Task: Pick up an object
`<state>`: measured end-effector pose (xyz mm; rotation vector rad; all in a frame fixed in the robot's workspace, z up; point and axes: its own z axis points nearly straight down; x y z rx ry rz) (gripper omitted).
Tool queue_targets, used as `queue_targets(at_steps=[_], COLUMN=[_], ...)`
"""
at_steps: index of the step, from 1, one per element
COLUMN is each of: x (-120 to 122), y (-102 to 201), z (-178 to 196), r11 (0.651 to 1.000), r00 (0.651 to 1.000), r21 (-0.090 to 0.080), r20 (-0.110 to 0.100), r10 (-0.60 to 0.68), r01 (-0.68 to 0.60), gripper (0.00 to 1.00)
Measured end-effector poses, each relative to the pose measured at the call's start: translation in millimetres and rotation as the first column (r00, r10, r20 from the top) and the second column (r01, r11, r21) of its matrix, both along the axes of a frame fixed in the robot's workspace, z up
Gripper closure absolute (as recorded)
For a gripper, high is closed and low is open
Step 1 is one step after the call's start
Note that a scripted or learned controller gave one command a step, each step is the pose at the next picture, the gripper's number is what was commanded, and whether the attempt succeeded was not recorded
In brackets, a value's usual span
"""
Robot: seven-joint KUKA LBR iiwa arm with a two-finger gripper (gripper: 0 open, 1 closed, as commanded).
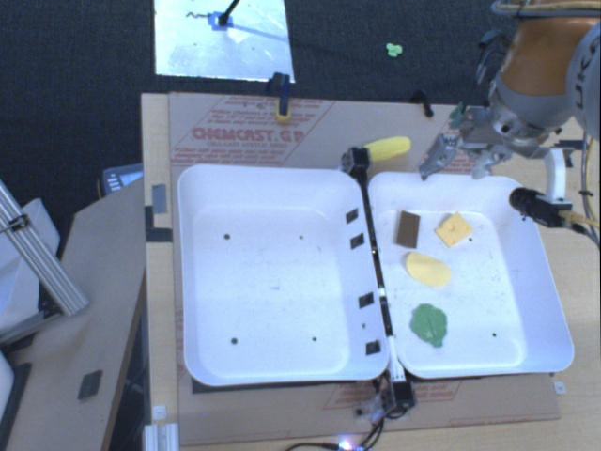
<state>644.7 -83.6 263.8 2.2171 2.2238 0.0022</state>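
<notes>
You see the arm cut off by the top right corner of the view, so its grey body and orange band show only in part. The gripper hangs over the far rim of the right bin, and the fingers read as two pale metal prongs set apart with nothing between them; their tips are small and blurred against the cardboard, so take that reading with care. In the right bin you have four things: a brown block near the divider, a yellow wedge just beside it, a pale yellow oval piece nearer you, and a green leafy piece nearest the front rim. They lie apart from one another, none touched by the gripper. What each one is made of is too small to tell. The left bin shows a few dark dots on its floor. Behind the bins, a yellow-handled tool lies on the cardboard sheet, its dark end partly hidden by the bin corner. Red print on that sheet reads "CHEMCAST GP"; the smaller lines under it are too faint to read, and more red print at the front edge is mostly covered by the bins. A shiny metal plate lies on the dark floor beyond.
</notes>
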Motion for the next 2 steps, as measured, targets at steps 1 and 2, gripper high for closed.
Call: queue_targets(at_steps=[1,2], x=[1,-95], y=[0,21], z=[11,-69], r11=[1.000,1.000], r00=[1.000,1.000], r21=[0.000,0.003], r20=[0.004,-0.016], r10=[0.003,-0.003], r01=[-0.003,0.003], gripper=[1.00,1.00])
